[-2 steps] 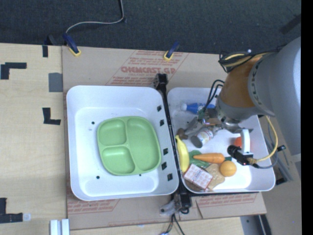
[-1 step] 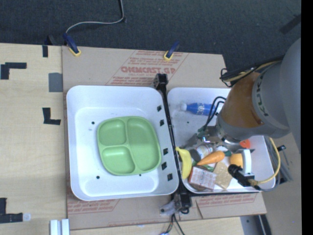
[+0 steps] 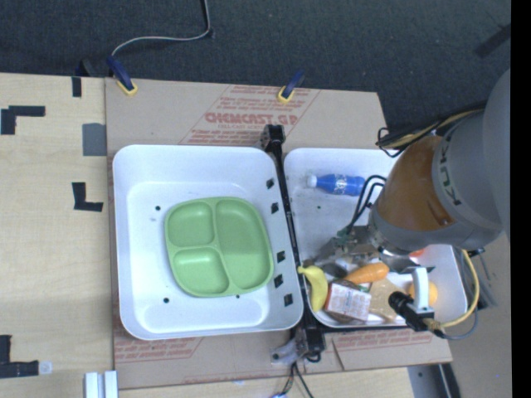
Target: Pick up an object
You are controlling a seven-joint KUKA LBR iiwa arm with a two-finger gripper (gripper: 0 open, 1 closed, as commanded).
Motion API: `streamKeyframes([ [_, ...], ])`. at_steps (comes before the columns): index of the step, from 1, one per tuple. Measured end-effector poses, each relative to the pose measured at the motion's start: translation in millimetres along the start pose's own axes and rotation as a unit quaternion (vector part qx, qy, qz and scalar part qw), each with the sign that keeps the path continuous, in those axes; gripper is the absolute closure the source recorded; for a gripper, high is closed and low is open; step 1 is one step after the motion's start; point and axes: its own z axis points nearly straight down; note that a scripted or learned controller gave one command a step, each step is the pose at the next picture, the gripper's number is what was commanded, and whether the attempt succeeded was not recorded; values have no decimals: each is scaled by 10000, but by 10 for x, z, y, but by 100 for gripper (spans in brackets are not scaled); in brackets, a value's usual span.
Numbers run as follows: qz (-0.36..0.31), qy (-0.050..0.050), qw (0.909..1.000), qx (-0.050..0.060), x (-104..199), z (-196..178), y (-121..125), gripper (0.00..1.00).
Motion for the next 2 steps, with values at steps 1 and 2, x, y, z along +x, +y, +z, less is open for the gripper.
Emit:
streamKeyframes([
  [1, -2, 16, 10000, 10, 11, -98, 4, 100],
  [2, -20, 32, 10000, 46, 566, -975, 661, 100],
])
